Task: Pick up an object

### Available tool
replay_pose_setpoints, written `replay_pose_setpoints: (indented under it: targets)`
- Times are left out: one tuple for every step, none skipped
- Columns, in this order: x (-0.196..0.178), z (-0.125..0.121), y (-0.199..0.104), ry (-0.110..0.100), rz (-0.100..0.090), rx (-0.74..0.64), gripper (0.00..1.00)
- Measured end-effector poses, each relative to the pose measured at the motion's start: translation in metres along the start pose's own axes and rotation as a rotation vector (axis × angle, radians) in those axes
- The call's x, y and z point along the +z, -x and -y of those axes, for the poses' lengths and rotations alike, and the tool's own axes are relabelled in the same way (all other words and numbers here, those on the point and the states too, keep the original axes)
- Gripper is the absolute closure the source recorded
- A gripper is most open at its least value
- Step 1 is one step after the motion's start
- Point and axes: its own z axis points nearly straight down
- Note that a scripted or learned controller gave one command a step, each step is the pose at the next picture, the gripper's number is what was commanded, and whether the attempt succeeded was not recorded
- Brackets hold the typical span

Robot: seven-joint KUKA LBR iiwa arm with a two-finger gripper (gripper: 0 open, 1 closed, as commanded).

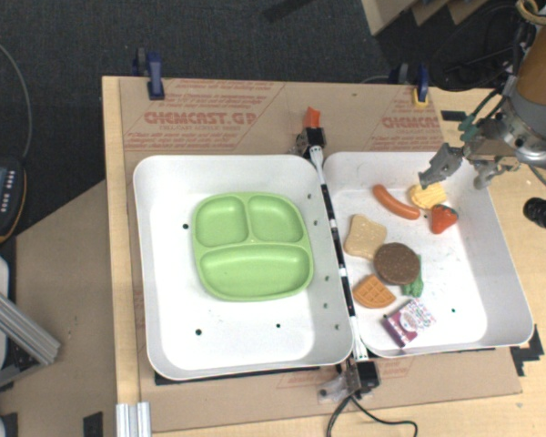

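Purple packet (409, 321) nearest, at near edge of right bin (500, 271); waffle (374, 291), brown patty (398, 262), toast (364, 236) just beyond.
Sausage (397, 202) lies far-centre, long axis far-left to near-right. Gripper (464, 165) over far right corner, fingers spread wide, holding nothing; yellow piece (428, 195) and strawberry (443, 218) just below. Green plate (252, 245) in left bin (164, 271).

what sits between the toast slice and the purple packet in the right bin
In the camera view, the round brown patty and the orange waffle lie between the tan toast slice and the purple packet.
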Motion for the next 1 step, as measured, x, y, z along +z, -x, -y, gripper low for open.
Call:
replay_pose_setpoints:
  targets:
    - [0.0842, -0.0288, -0.0344, -0.008, -0.003, -0.004, 0.00]
